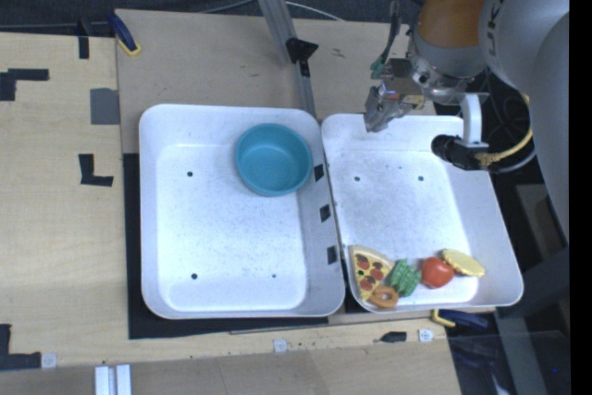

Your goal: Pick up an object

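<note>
We see the claw [378, 118] over the right bin's [481, 199] far rim (grip state we cannot tell); blue bowl [272, 159] left.

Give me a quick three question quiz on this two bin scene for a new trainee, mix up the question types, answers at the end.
1. True or false: the blue bowl sits in the right bin.
2. Multiple choice: the small food items, including the pizza slice and the tomato, lie along which edge of the right bin? A) far edge B) near edge C) middle
3. Fill in: the gripper hovers over the right bin's far ____ corner.

Key
1. False; it is in the left bin.
2. B
3. left
</note>
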Controlling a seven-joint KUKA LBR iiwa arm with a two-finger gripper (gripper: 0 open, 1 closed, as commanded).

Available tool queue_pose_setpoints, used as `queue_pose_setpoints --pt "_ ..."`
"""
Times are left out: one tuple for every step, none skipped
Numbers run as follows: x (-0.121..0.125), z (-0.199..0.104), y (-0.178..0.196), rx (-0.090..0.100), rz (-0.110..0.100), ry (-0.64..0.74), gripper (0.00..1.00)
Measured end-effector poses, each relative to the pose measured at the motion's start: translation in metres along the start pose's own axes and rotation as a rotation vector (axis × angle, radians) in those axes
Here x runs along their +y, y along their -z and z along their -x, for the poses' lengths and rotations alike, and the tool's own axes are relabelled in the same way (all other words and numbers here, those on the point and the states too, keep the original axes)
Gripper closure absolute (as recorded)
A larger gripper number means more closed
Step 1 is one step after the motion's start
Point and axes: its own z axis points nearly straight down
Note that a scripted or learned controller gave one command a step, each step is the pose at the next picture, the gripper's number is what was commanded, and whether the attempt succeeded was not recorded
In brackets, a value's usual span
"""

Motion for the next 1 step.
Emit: queue_pose_setpoints --pt "-0.0202 -0.0533 -0.0122 0.000 -0.002 0.000 1.00"
